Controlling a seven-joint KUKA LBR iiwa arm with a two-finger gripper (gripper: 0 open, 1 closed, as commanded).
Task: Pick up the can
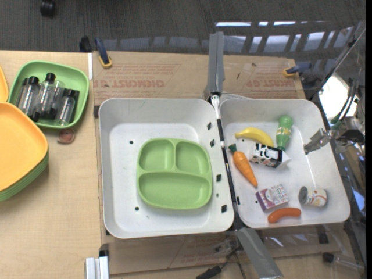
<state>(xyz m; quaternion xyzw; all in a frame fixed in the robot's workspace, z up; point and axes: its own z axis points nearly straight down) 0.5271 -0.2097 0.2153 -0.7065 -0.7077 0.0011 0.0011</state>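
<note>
Can: lies on its side on the floor of the right bin, near that bin's right wall and toward its front; nothing touches it.
Gripper: sits at the right bin's right wall, back from the can and well apart from it.
Fingers: two thin grey prongs point left over the bin floor with a small gap between them; they appear parted and nothing sits between them.
Arm: enters from the right, past the right bin's right wall.
Sausage: orange-red, lies left of the can and nearer the front wall.
Purple carton: lies left of the can, just behind the sausage.
Carrot: lies slantwise, further left of the can, near the bin's left wall.
Black-and-white carton: lies behind and left of the can, just beside the carrot.
Banana: lies behind the black-and-white carton, touching it.
Green bottle: lies just right of the banana, well behind the can.
Left bin: holds a green divided plate.
Counter: far left of the can, bears a green tray of small bottles and stacked orange plates.
</note>
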